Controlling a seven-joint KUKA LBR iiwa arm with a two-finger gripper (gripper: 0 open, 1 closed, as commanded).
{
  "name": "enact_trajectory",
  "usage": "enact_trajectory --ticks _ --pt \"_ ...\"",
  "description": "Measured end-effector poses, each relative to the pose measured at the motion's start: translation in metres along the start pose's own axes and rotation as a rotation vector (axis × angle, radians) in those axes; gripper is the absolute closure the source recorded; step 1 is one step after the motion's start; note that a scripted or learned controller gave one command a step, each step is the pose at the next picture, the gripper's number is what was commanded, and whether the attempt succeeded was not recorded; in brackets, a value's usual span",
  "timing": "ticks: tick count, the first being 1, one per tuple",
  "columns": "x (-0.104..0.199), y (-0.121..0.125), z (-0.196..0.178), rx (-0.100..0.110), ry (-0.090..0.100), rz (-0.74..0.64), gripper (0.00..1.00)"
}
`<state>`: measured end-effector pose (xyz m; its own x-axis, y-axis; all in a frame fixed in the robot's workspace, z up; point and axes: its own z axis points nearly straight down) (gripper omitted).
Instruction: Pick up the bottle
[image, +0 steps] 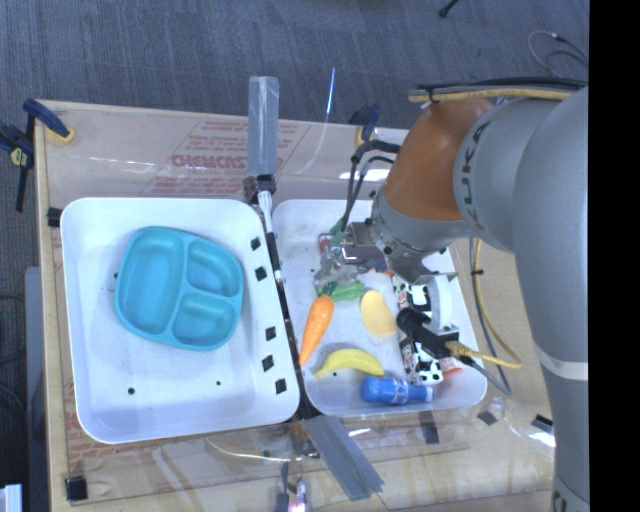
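The blue bottle (395, 390) is seen lying on its side in the right bin (300, 225), along that bin's near edge, with its white cap end pointed toward the near right corner. Just behind it a banana (349, 361) is laid, and an orange carrot (316, 329) is propped at a slant by the bin's left wall. A pale yellow lemon-shaped piece (377, 313) is found mid-bin, and a black-and-white cow-patterned toy (421, 340) is stretched along the right side — its lower end is just beside the bottle's cap.

The gripper (338, 262) is held over the far-left part of the right bin, above something green (346, 292), well apart from the bottle. Whether the fingers are apart or together can't be told from here, too much clutter around the tips.

In the left bin (85, 380) a light blue divided plate (180, 287) is set — three compartments, roughly centred.
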<state>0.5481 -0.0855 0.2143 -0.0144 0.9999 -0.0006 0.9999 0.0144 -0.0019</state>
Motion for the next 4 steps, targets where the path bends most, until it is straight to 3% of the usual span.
enact_trajectory --ticks 1,2,3,4 --pt "-0.055 -0.019 0.004 0.002 0.002 0.131 1.0" --pt "-0.006 -0.072 -0.011 0.002 0.002 -0.079 1.0" --pt "-0.047 -0.072 -0.032 0.0 0.001 -0.037 1.0" --pt "-0.047 -0.072 -0.032 0.0 0.001 -0.037 0.0"
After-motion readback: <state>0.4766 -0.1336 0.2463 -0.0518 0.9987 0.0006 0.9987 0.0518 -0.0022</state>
